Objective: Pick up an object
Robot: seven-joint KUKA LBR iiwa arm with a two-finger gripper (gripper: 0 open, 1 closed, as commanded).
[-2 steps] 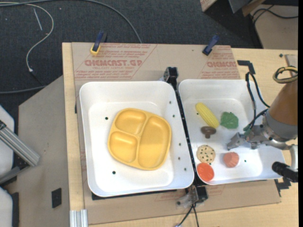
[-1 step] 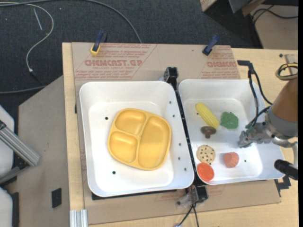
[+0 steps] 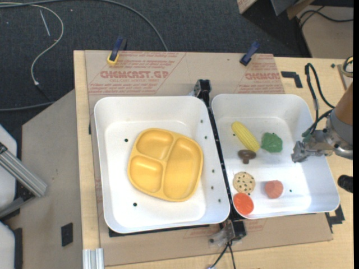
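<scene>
White bins on the counter point(image 3: 168, 60); we see the claw point(image 3: 299, 152) at the right bin's point(image 3: 280, 102) right wall, low over the rim. We can't tell its state, too small and blurred. Nothing visible in its grip. Just left of it: green item point(image 3: 272, 142). Farther left: corn point(image 3: 245, 137) with a brown mushroom-like piece point(image 3: 246, 156) at its lower end. Below-left of the claw: pink item point(image 3: 274, 189), then cookie point(image 3: 243, 181) touching an orange-red disc point(image 3: 243, 204) on the near rim. Well left, in the left bin point(image 3: 112, 116): yellow divided plate point(image 3: 166, 164).
</scene>
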